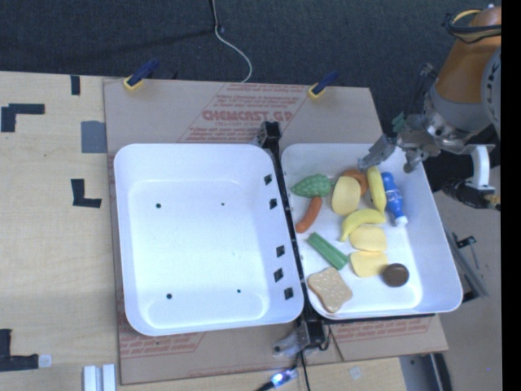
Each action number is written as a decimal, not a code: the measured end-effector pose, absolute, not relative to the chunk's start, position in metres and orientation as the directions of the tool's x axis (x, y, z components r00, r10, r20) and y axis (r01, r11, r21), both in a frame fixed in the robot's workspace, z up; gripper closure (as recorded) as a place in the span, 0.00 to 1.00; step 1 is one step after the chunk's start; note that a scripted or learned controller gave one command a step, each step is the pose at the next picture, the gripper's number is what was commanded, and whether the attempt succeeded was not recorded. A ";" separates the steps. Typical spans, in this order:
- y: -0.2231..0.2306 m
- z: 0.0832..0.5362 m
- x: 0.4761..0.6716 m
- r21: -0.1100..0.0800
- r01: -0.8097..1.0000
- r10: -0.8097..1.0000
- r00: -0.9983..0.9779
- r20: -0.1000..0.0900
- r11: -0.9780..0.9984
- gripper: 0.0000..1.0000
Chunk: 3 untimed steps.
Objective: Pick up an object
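Jaws: apart, gripping nothing, the gripper (396, 150) above the right bin's (435, 243) far rim.
Right bin: blue bottle (393, 198), bananas (364, 218), sausage (308, 214), green leaf (313, 186), bread slice (330, 289), brown ball (396, 275).
Left bin (130, 218): white, touching the right bin.
Table (49, 243): carries both bins.

This looks like a robotics lab, not a home or shop. A pale wooden desk (49, 243) carries black tape marks near its left edge, and a cardboard sheet (236, 112) is held down at its far corners by blue and yellow clamps (140, 73). Two white bins (130, 218) sit clipped together on it, a dark curtain (244, 15) hangs behind, and a thin cable (232, 43) dangles across it.
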<state>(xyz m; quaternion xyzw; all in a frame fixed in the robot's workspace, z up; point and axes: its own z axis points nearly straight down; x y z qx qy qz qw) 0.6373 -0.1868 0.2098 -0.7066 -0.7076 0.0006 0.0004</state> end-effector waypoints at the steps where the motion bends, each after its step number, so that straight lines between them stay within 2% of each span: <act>1: -0.148 0.110 0.657 0.021 1.000 1.000 -0.001 -0.008 0.001 0.00; 2: -0.122 0.094 0.662 0.005 1.000 1.000 0.000 -0.003 0.000 0.00; 3: -0.119 0.101 0.660 -0.002 1.000 1.000 -0.003 -0.001 0.003 1.00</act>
